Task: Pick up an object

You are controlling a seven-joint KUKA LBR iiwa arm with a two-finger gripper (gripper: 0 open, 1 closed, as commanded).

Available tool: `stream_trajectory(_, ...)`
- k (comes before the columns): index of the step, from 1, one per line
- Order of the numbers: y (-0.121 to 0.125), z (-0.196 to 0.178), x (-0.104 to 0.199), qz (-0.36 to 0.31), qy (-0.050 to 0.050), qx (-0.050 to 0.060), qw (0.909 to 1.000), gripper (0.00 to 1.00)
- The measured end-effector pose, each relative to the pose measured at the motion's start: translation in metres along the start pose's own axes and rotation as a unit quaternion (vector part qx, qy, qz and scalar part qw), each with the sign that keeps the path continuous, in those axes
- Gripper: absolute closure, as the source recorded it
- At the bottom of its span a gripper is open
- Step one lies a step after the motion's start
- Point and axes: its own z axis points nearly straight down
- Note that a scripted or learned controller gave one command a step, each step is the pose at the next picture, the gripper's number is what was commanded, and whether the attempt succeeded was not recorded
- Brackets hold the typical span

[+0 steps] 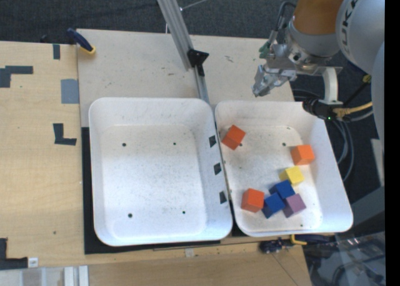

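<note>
Gripper (267, 85) upper right, grip state unclear, above right bin's (325, 153) rim; risks clipping it, or jostling packed lower-right cubes (280, 196).

Two white bins — left bin (150, 172) and right bin (281, 166), both finely dark-speckled. Right bin: three orange cubes (234, 136) (302, 153) (253, 200), one yellow cube (292, 175), two blue cubes (282, 189) (272, 205), one purple cube (294, 204). Arm (350, 10) — grey, orange band. Bench (37, 172) — pale wood with grey tape marks.
</note>
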Motion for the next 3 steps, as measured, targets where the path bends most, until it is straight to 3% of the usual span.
stream_trajectory(3, -0.061, 0.048, 0.120, 0.000, 0.000, 0.002, 1.0000, 1.00)
